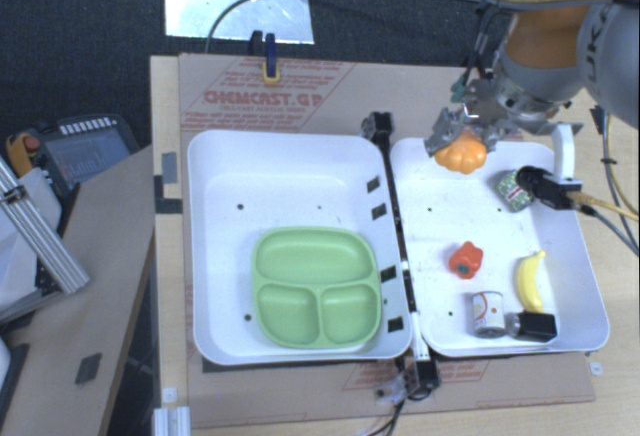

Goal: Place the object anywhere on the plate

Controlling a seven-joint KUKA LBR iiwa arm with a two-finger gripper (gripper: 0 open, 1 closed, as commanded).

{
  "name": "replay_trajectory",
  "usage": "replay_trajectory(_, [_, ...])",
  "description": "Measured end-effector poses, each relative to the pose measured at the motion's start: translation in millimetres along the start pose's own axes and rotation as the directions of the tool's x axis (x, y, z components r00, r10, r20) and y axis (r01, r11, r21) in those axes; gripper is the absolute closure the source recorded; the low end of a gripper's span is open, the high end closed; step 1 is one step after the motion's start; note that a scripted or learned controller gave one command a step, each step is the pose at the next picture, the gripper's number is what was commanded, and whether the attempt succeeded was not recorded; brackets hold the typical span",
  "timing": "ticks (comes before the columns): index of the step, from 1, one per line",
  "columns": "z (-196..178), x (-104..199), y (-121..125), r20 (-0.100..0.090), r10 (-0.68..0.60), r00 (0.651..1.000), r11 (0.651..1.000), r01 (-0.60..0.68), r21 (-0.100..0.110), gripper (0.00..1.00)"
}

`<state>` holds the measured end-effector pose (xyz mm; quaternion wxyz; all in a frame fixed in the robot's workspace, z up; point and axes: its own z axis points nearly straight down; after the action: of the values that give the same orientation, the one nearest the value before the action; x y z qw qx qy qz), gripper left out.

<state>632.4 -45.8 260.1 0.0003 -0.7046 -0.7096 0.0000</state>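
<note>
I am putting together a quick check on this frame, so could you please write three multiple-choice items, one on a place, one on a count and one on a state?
1. Where does the green plate lie?
A. in the left bin
B. in the right bin
C. on the cardboard

2. How many compartments has the plate?
A. two
B. three
C. five

3. Where is the orange pumpkin-like object?
A. on the plate
B. beside the banana
C. directly under the gripper, at the right bin's far edge

Answers: 1 A, the left bin surrounds the plate. 2 B, one large above two small. 3 C, the gripper sits directly over it.
</note>
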Motion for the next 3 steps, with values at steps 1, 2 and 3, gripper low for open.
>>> replay_trajectory(1, [11.2, 57.5, -15.7, -0.002, -0.003, 1.000, 1.000, 0.003, 0.001, 1.00])
replay_trajectory(2, [8.5, 106.2, -22.4, -0.001, -0.002, 1.000, 1.000, 0.002, -0.001, 1.00])
replay_trajectory(3, [13.3, 149.6, -29.6, -0.001, -0.001, 1.000, 1.000, 0.001, 0.000, 1.00])
